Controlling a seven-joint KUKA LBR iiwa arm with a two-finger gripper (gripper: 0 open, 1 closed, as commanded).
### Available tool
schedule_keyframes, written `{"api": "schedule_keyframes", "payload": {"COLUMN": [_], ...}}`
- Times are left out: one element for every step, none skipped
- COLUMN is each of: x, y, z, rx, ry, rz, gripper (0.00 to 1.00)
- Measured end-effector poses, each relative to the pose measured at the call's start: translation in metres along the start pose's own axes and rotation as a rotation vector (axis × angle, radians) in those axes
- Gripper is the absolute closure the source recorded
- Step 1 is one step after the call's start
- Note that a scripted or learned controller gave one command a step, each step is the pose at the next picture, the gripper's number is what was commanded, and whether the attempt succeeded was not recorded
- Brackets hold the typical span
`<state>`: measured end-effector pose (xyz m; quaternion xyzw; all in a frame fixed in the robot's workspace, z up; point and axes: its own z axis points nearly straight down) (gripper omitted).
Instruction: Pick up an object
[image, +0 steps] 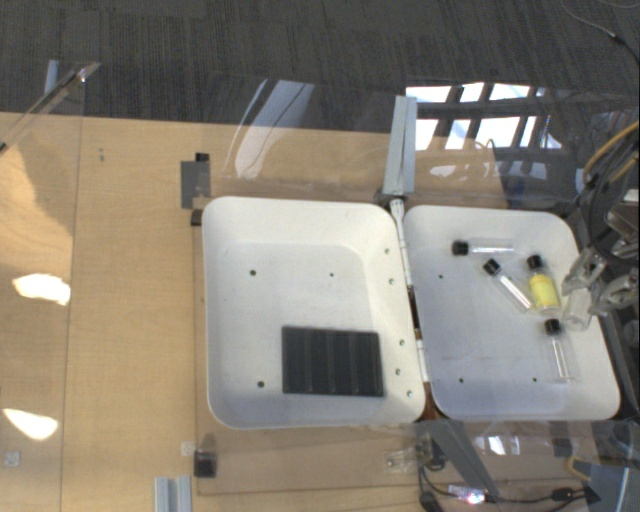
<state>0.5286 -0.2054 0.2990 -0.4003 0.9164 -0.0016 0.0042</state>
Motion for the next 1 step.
{"api": "schedule_keyframes", "payload": {"x": [-0.0129], "y": [-0.0131], "z": [0.0251], "rx": [-0.002], "ry": [0.000], "rz": [-0.268], "gripper": [1.00]}}
